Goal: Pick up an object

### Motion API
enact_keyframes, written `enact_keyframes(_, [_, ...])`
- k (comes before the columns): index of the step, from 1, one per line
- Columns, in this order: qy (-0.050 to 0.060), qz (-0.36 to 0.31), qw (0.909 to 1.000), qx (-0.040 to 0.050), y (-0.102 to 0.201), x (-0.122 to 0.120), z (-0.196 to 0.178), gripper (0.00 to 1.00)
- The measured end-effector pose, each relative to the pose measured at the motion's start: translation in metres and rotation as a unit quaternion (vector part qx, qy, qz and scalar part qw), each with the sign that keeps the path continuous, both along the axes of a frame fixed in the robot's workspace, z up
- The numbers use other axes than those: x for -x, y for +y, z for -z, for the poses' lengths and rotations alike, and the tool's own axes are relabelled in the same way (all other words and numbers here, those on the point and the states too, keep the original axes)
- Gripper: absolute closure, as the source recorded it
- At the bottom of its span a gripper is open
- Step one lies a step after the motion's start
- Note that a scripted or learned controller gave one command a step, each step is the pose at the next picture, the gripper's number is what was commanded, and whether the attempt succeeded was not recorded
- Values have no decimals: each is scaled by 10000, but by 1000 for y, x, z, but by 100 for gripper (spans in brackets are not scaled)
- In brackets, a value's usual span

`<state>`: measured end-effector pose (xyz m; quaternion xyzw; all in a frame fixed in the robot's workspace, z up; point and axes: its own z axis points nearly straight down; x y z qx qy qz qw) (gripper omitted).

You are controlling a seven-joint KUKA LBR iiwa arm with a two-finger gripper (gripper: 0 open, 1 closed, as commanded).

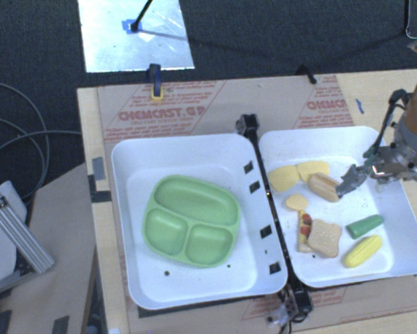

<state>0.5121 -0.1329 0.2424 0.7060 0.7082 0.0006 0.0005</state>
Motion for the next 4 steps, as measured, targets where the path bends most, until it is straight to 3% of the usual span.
enact_keyframes(1, [64,2,10000,-23,34,28,119,0])
enact_keyframes(2, [-29,-13,10000,8,51,-9,158,0])
enact_keyframes(3, [-47,16,10000,23,48,-9,145,100])
enact_keyframes(4, [-77,-41,10000,10,97,-82,52,100])
